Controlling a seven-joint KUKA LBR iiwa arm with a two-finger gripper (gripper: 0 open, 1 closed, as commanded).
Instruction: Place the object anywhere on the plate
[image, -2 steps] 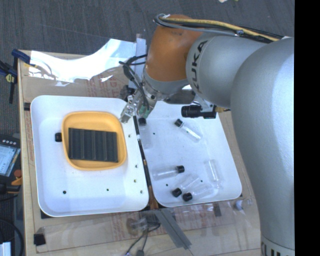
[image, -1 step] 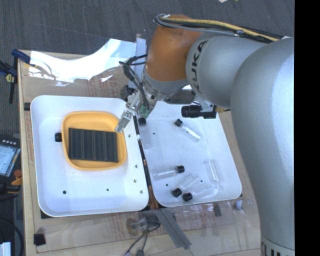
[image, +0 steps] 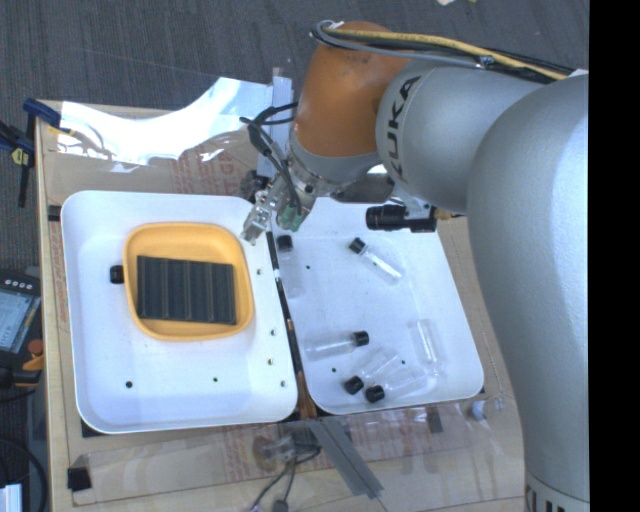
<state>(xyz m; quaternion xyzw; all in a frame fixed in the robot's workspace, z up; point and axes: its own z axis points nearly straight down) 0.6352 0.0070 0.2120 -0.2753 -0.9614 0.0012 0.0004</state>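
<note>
Vials (image: 376, 262) lie scattered in the right bin (image: 455, 300), clear tubes with black caps. One sits in the upper middle, tilted, cap toward the upper left. One (image: 338, 343) lies near the bin's left wall lower down. Several more (image: 395, 375) cluster at the lower edge, some touching.

Pincer (image: 262, 222) hangs at the upper end of the seam between the two bins, over the top left corner of the right bin. Cannot tell whether it is released or clenched; no vial is seen in it. A small black cap-like piece (image: 285, 242) lies just below the pincer. Nearest full vial is to the pincer's right and slightly lower, apart from it. The cluster is well apart, toward the near edge.

Plate (image: 148, 245), yellow with a dark ribbed insert (image: 188, 290), lies in the left bin (image: 90, 370), left of the pincer. A small black piece (image: 117, 274) sits just beside the plate's left rim.
</note>
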